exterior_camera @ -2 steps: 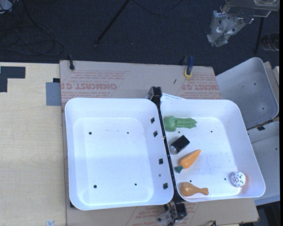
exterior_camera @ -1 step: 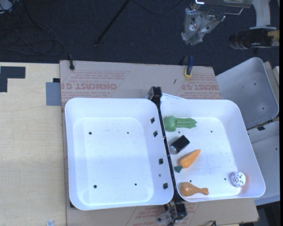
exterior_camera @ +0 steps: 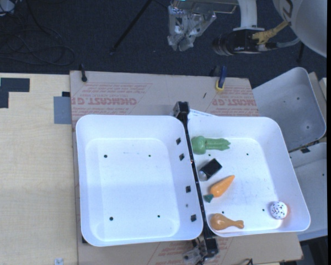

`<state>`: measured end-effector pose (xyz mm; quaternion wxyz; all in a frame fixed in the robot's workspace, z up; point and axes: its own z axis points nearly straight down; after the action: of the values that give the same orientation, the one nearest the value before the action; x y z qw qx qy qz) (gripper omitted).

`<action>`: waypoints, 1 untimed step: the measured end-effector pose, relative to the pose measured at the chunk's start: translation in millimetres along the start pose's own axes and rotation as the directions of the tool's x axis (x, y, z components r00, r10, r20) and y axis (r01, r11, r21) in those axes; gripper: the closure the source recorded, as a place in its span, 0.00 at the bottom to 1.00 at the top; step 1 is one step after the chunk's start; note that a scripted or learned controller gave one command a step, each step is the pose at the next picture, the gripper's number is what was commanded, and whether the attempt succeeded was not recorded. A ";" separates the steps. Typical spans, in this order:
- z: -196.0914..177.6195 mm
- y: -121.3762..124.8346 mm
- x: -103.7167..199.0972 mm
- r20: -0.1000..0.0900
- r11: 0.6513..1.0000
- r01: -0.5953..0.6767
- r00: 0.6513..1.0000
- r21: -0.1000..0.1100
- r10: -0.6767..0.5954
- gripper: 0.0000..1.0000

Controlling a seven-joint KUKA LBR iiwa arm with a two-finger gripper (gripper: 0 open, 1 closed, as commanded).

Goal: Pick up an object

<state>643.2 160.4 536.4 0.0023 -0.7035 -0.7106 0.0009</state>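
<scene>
The counter point(exterior_camera: 27, 164) is pale wood, and on it lies a sheet of cardboard point(exterior_camera: 132, 95) printed with red lettering. Two shallow white bins sit on the cardboard side by side, touching along a black clamp strip point(exterior_camera: 190, 175) that runs between them.

The left bin point(exterior_camera: 88, 142) shows a bare white floor with a few small dark holes. The right bin point(exterior_camera: 265, 128) carries all the loose things, gathered mostly toward its left wall. Beyond the right bin, off the counter's far right corner, a grey metal plate point(exterior_camera: 298, 104) tilts upward.

The arm point(exterior_camera: 248, 7) hangs at the top of the view, well above and behind the bins, over dark floor strewn with cables. Its gripper point(exterior_camera: 182, 35) points down there, far from every object and holding nothing — whether it is spread or closed I cannot tell at this size.

Inside the right bin, the green toy point(exterior_camera: 209, 144) lies near the upper left, almost against the clamp strip. Just below it sits a small black block point(exterior_camera: 211, 168), tilted. Below that lies an orange carrot point(exterior_camera: 222, 186), its tip pointing up-right. Near the bin's front wall rests an orange-tan bulb-shaped toy point(exterior_camera: 226, 222). Smallest of all — a white speckled ball point(exterior_camera: 278, 210) in the lower right corner, well apart from the others.
</scene>
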 end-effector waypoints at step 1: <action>-0.6 -39.9 52.8 0.003 1.000 -0.005 1.000 0.002 0.005 1.00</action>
<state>602.8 212.8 537.2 0.0021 -0.7052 -0.7090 0.0026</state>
